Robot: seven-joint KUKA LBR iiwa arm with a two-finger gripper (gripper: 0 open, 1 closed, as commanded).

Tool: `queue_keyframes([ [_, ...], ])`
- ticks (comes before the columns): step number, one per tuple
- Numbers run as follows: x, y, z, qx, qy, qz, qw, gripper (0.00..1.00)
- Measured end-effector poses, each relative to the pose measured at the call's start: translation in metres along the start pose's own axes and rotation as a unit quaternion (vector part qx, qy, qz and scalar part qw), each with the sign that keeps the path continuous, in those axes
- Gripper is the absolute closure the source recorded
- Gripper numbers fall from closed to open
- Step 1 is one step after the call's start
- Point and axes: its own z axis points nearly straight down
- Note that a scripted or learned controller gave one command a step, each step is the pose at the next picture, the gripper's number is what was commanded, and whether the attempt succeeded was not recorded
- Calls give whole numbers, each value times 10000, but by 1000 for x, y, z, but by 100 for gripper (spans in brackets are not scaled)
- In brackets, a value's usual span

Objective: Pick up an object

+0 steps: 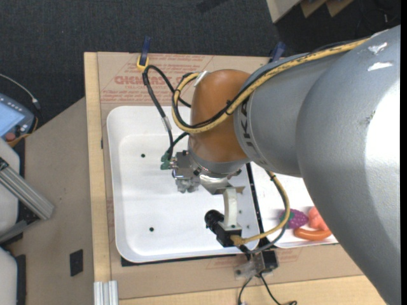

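The arm reaches in from the right, and its orange band (215,116) hangs over the inner side of the left bin (130,189). Below the band, my gripper (184,181) points down toward the white floor of that bin, near its middle. The wrist hides most of it from above. I see no object under or beside it on the left bin's floor. An orange object (313,229) and a purple object (297,219) lie in the right bin (280,189), at its near edge, half hidden by the arm.
Yellow and black cables (159,97) loop from the wrist over the far rim of the left bin. A black mount (219,227) hangs off the wrist above the bins' shared wall. Brown cardboard (95,138) surrounds the bins.
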Motion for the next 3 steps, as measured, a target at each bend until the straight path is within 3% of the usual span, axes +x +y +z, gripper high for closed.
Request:
queue_keyframes([
  [1,-14,24,11,-51,7,9,10000,100],
  [2,54,-24,-10,-32,11,-11,10000,100],
  [3,52,-26,-41,-54,11,-2,10000,100],
])
